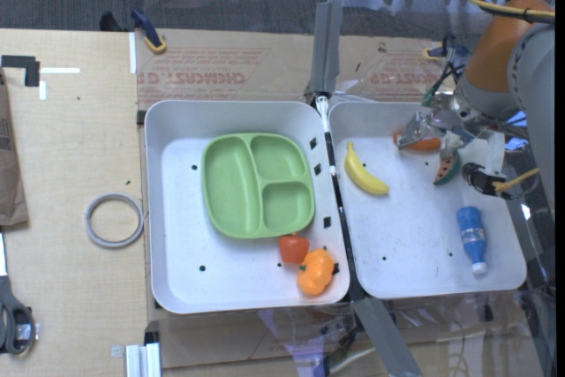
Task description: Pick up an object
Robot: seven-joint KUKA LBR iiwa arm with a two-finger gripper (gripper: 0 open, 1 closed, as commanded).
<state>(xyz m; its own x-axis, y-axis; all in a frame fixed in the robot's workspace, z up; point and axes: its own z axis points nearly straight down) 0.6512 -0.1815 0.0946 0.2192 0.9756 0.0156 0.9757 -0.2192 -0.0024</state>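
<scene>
Gripper [422, 135] sits low at the far end of the right bin [415, 265], wrist tilted in from the bin's right side; the arm leans that way because its base is off that edge. Right under the gripper and touching it in this view is a small red-orange object [421, 144], likely the pick target, which would explain the tool parked over it. Whether the gripper is spread or pressed together is hidden by its own body: cannot tell, and cannot tell if the object is actually pinched or just lying beneath. Just beside the gripper on the near-right lies a watermelon slice [446, 169], close enough to get bumped. Banana [365, 173] lies to the gripper's left, near the divider, apart from it. Blue bottle [472, 239] lies well toward the near edge from the gripper, on its side. Far left of the tool, in the left bin [172, 216], a green divided plate [259, 184] lies flat with a red item [293, 248] and an orange item [315, 273] at its near corner. Judgement: grasp stage, lift not yet confirmed.
</scene>
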